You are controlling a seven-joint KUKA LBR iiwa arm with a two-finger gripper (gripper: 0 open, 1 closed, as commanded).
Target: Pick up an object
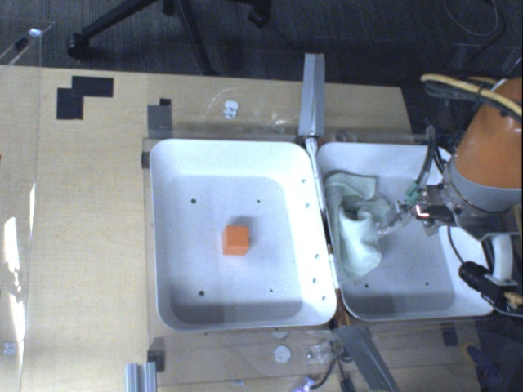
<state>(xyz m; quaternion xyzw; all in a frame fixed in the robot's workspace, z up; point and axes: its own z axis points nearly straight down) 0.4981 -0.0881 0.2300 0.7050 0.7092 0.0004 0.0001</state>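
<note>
The gripper (pixel 391 221) sits at the right edge of the pale cloth (pixel 356 223) in the right bin (pixel 425 300). The cloth extends leftward, toward the divider; whether the gripper is apart or together cannot be determined

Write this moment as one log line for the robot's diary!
gripper: at cloth in right bin | grasp: cannot tell | orange block: left bin, untouched

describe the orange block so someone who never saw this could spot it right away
Look at the left white bin, the one away from the arm. Near the middle of its floor sits the orange block, a small cube, alone. The crumpled pale cloth lies in the right bin.
</note>
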